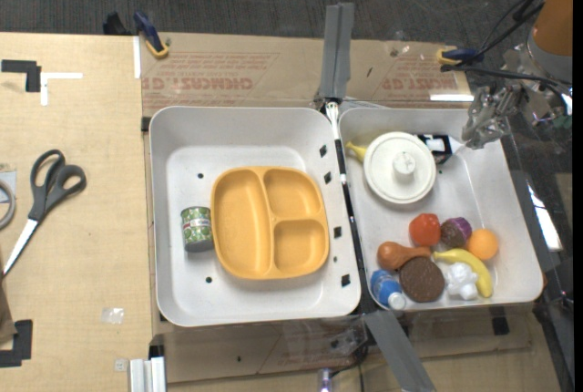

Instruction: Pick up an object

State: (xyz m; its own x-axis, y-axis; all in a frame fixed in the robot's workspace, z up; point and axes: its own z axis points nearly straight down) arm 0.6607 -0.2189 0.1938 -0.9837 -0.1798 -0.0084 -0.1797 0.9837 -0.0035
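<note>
Bench: We look down at a slant on two shallow white bins set side by side on a wooden bench, the left bin (173, 290) and the right bin (519, 217) touching along their inner walls.

Arm: We see the grey arm reach in from the right, its orange band (556, 21) at the upper right corner.

Gripper: The gripper (483, 128) hangs over the right bin's far right corner, above the rim. Nothing sits between its fingers that we can make out; whether the claw stands wide or narrow, we cannot tell from this angle.

Right bin, far end: A round white lid (401, 167) with a knob lies near the far wall, a small yellow piece (355, 150) peeking out at its left and a black-and-white item (435, 144) at its right, near the gripper but apart from it.

Right bin, near end: The candidates for picking crowd together here, well apart from the gripper: a red tomato (424, 229), a purple piece (456, 231), an orange ball (484, 244), a yellow banana (472, 267), a brown drumstick (401, 254), a dark brown disc (422, 279), a white piece (463, 287) and a blue-and-white piece (386, 286).

Left bin: A yellow divided plate (271, 221) lies in the middle, with a small green can (196, 228) on its side just beside the plate's left edge.

Bench top, left: A pair of scissors (41, 194) with black handles lies well apart from the bins.
</note>
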